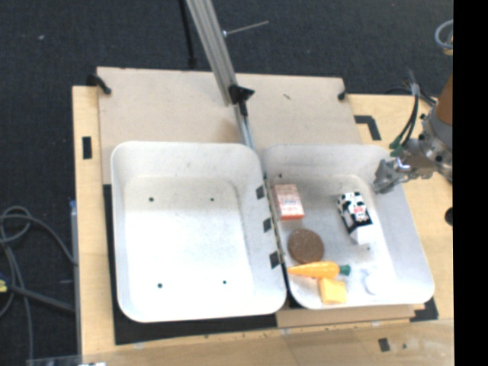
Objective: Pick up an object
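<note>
The right bin (328, 162) holds a small red-and-white box (288, 201), a brown round disc (306, 245), an orange carrot-shaped toy (315, 269), a yellow block (332, 290) and a black-and-white carton (355, 214) with a white base. A small pale ring lies near the bin's front right corner (369, 283). My gripper (387, 175) hangs at the right bin's far right rim, up and to the right of the carton, apart from every object. Nothing shows between its fingers.
The left bin (122, 204) sits beside the right one on a tan board. A slanted aluminium pole (213, 40) rises behind the bins. Cables lie on the dark floor at the left (30, 242).
</note>
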Available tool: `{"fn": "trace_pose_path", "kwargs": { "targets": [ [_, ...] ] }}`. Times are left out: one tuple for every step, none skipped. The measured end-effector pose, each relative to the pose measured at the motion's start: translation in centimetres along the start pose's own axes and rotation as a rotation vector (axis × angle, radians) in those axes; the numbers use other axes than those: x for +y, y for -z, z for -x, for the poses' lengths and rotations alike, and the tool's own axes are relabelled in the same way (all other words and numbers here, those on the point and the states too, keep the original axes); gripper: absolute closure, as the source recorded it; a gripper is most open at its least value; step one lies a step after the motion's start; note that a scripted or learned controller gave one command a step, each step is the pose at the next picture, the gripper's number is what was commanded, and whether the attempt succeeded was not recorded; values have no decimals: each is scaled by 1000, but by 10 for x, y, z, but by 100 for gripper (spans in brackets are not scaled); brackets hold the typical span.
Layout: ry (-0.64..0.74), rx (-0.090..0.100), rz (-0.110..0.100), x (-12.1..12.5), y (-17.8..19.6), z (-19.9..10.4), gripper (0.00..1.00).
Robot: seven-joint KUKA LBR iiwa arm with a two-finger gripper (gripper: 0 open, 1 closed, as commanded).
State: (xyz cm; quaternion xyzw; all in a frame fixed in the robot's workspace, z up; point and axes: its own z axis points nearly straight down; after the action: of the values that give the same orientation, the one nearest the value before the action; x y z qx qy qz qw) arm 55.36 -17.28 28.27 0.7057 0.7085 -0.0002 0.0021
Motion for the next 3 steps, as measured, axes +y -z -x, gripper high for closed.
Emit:
{"fn": "trace_pose_path", "kwargs": {
  "targets": [
    [1,1,1,18,3,-42,100],
    [3,2,1,36,6,-91,100],
    [3,3,1,59,-3,-148,100]
  ]
}}
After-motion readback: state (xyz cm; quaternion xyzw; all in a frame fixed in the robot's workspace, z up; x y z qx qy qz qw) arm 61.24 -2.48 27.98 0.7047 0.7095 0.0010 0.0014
